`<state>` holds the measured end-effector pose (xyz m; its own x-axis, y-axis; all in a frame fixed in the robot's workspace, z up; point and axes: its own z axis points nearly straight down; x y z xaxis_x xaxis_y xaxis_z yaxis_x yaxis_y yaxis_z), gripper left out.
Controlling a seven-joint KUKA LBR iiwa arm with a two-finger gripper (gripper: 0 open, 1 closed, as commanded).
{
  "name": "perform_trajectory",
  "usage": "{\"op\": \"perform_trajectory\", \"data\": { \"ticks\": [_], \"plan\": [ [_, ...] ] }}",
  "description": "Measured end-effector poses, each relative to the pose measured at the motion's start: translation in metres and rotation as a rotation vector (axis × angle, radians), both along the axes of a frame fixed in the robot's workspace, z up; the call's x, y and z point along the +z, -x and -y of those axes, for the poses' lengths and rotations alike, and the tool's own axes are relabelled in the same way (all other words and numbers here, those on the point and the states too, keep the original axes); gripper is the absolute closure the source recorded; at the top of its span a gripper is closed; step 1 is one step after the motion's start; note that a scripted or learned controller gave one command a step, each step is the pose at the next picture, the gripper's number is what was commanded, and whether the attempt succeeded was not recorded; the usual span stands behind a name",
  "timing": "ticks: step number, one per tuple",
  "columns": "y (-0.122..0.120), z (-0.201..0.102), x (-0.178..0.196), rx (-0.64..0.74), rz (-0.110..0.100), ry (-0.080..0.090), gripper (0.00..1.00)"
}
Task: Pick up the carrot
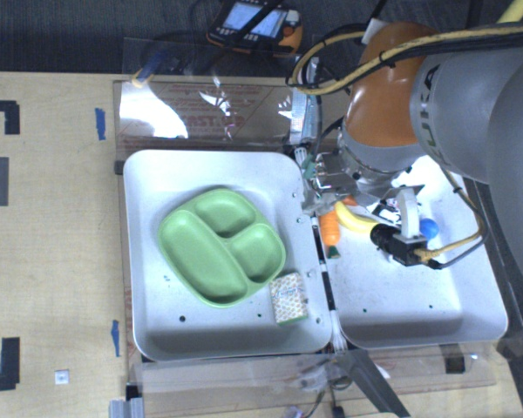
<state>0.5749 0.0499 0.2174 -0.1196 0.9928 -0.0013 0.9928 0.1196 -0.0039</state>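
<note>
One carrot (pixel 329 232) — one banana (pixel 359 220)

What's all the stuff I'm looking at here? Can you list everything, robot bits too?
Bins: two, white, side by side on the bench.
Divided plate: one, green, three compartments, middle of the left bin.
Small packet: one, pale green and white, patterned, left bin, just right of and below the plate.
Carrot: one, orange with a green end, at the left edge of the right bin.
Banana: one, yellow, right bin, just right of the carrot, partly under the arm.
Blue object: one, small, right bin; too hidden to name.
Handheld screen device: one, black and orange, beyond the bins.
Tape marks: blue, on the wooden benchtop left of the bins.
Robot arm: one, grey with an orange band, above the right bin.
</note>
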Motion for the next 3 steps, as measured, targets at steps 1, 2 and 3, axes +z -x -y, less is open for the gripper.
{"op": "perform_trajectory", "data": {
  "ticks": [1, 2, 3],
  "plan": [
    [-0.024, 0.026, -0.022, 0.021, 0.0, 0.0, 1.0],
    [-0.045, -0.024, 0.032, -0.032, -0.001, 0.0, 1.0],
    [-0.041, -0.003, 0.104, -0.39, -0.003, 0.003, 1.0]
  ]
}}
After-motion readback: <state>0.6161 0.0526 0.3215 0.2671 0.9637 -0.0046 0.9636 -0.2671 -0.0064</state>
